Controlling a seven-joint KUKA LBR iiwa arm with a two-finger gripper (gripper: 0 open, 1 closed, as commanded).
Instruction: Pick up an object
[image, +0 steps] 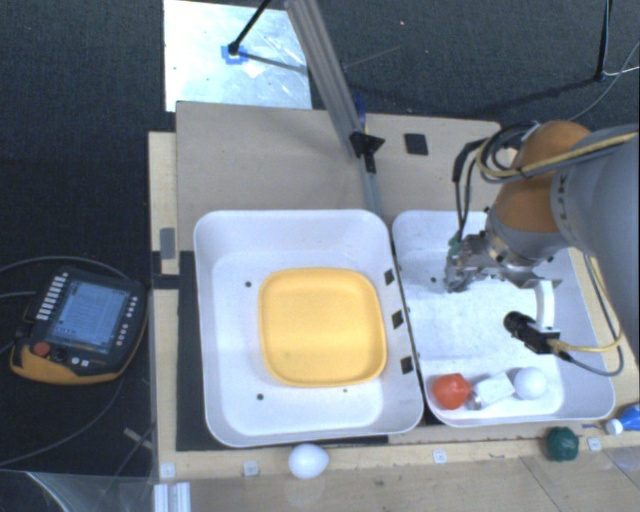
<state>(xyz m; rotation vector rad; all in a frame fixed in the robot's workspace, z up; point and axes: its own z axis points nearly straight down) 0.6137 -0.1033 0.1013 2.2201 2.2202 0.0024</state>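
Note:
A yellow square plate (323, 326) lies in the left bin (225, 260). In the right bin (425, 235), along its near wall, sit a red-orange ball (451, 391), a small white block (491, 390) and a white ball (529, 382). My gripper (458, 277) hangs low over the far left part of the right bin, well above and away from those objects. I see nothing between its fingers.
A white egg-shaped object (308, 460) lies on the bench in front of the left bin. A dark green ball (561, 443) and a blue item (627, 421) rest at the bench's near right corner. A teach pendant (78, 323) sits on the floor at left.

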